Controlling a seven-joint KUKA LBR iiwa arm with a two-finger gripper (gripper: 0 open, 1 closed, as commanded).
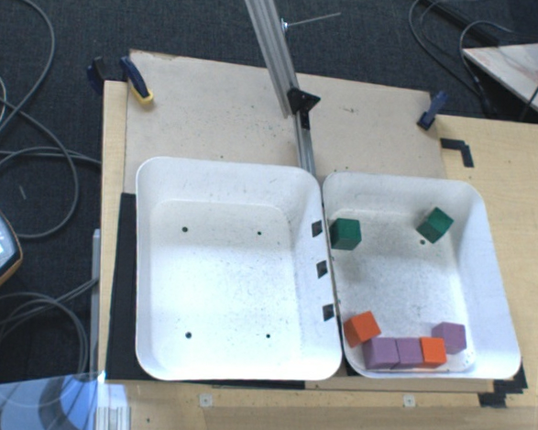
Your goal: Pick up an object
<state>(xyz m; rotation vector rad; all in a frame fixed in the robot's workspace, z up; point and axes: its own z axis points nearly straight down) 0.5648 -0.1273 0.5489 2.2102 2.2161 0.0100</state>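
Worktop: pale wooden worktop [517, 208] carrying two shallow white plastic bins side by side, their inner rims touching.
Left bin: left white bin [154, 275], speckled floor with a few dark holes.
Right bin: right white bin [493, 299], holding all the blocks.
Green blocks: one dark green cube [345, 233] near the bin's far left corner, just beside the shared rim; a second green cube [435, 225], tilted, near the far right corner, well apart from the first.
Orange blocks: an orange cube [362, 328] at the near left corner; a smaller orange block [433, 351] along the near edge.
Purple blocks: a purple block pair [393, 352] along the near edge, between the two orange ones; another purple cube [450, 337] just beside the smaller orange block.
Pole: slanted grey metal pole [272, 40] over the worktop's far edge.
Clamps: blue clamps [136, 79] at the far corners.
Jaws: cannot tell their state.
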